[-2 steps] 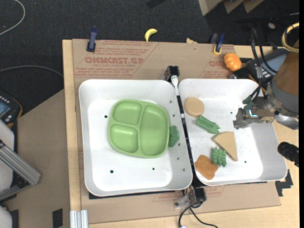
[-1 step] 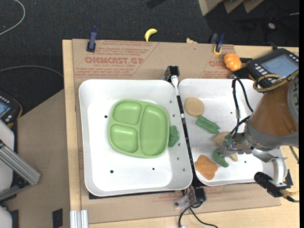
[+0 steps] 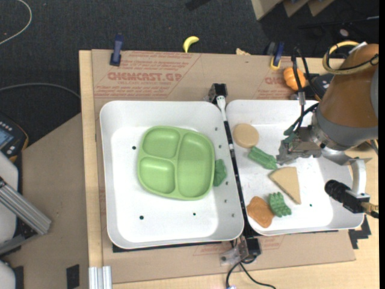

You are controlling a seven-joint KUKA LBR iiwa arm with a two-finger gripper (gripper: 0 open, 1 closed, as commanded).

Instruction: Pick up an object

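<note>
The right bin (image 3: 328,191) holds a round tan biscuit (image 3: 245,135), a long green piece (image 3: 262,158), a tan wedge (image 3: 287,183), an orange-brown nugget (image 3: 260,211) and a knobbly green piece (image 3: 279,204). My gripper (image 3: 287,151) is low over this bin, just right of the long green piece and above the wedge. The wrist hides whether anything is in it. The left bin (image 3: 120,209) carries a green divided plate (image 3: 176,162), with a small green piece (image 3: 219,172) at the plate's right edge.
The grey and orange arm (image 3: 349,101) covers the right bin's far right part. A black clip (image 3: 218,92) sits where the bins meet at the back. Blue clamps (image 3: 116,51) (image 3: 277,54) grip the board's far edge, with a yellow item (image 3: 190,43) beyond it.
</note>
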